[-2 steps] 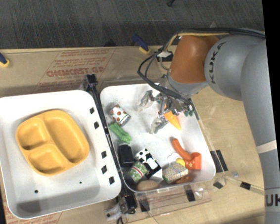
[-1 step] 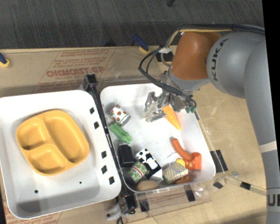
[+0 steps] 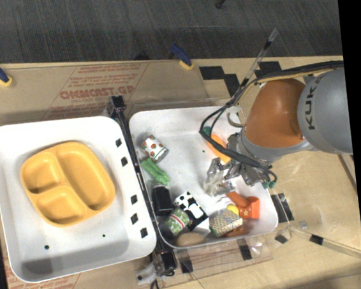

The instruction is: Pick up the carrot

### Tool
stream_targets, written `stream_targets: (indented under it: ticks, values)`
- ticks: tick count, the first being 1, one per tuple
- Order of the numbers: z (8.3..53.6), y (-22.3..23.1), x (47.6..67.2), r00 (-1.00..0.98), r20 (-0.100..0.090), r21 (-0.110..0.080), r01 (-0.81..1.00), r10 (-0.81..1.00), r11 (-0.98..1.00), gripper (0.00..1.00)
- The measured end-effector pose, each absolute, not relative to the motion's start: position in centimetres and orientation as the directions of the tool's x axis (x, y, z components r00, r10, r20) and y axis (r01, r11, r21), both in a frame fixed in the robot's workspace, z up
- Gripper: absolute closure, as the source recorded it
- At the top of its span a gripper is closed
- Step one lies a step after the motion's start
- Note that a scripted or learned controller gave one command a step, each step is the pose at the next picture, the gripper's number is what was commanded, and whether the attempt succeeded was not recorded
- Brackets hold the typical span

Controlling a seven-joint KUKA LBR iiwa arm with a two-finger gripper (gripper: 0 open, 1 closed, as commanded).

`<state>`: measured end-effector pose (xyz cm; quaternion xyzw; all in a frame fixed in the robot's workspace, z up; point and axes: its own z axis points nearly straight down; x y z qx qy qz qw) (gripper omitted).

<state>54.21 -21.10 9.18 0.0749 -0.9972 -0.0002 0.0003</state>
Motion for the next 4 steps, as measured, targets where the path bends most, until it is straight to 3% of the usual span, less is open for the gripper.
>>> stream_targets:
  ticks: [1, 2, 3, 4]
  values:
    - [18.9, -14.4, 52.1, -0.991, -0.012, -0.003, -0.131, -0.131, 0.991, 1.00]
    - [9.4, -21.0, 50.7, -0.935, 0.000, 0.001, -0.354, -0.354, 0.935, 1.00]
    - [23.0, -16.3, 55.4, -0.934, -0.014, -0.010, -0.358, -0.358, 0.934, 1.00]
    - [22.4, -21.1, 57.0, -0.744, -0.003, -0.004, -0.668, -0.668, 0.744, 1.00]
